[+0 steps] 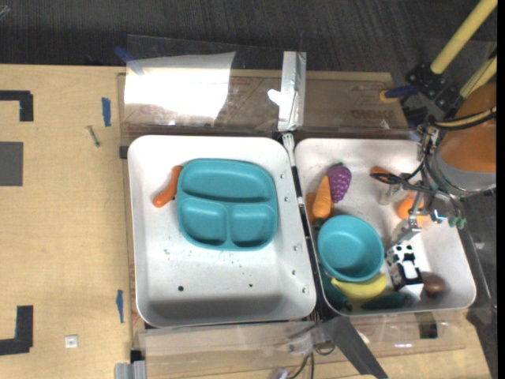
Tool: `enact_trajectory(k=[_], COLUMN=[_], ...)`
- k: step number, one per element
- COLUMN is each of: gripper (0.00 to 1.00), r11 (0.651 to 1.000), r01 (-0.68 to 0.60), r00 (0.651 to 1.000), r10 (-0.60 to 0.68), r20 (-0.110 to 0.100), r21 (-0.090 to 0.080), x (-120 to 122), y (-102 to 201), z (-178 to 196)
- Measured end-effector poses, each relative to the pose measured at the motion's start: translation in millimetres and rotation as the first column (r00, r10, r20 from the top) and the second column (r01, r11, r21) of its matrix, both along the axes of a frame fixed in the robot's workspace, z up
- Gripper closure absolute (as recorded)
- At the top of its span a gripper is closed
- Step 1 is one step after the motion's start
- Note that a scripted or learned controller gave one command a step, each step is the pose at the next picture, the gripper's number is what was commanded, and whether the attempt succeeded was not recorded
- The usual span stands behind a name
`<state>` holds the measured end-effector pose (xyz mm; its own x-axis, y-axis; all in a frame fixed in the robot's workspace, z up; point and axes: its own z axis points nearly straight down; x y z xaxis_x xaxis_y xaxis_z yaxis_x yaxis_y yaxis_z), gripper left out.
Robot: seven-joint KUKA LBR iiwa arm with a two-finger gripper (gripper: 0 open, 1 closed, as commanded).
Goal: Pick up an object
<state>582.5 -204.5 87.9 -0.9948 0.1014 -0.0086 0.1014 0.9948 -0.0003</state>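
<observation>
Overhead, the arm (pixel 465 144) hangs above the right bin (pixel 465 271).

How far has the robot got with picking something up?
Nothing looks picked up yet. The gripper is low in the right bin, beside the blue bowl, but I can't see anything between its fingers. The carrot, grapes and banana lie in that bin, and the blue tray sits in the left one. Grabbing and lifting are left.
</observation>
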Motion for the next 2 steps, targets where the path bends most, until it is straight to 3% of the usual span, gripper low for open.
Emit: enact_trajectory(k=[1, 2], gripper=[1.0, 1.0], r11=[1.0, 0.996], r01=[-0.002, 0.094], r00=[1.0, 0.996], r10=[0.002, -0.094], r20=[0.013, 0.007], r21=[-0.004, -0.001], x=[4.2, 48.9], y=[0.5, 2.5], z=[14.5, 99.1])
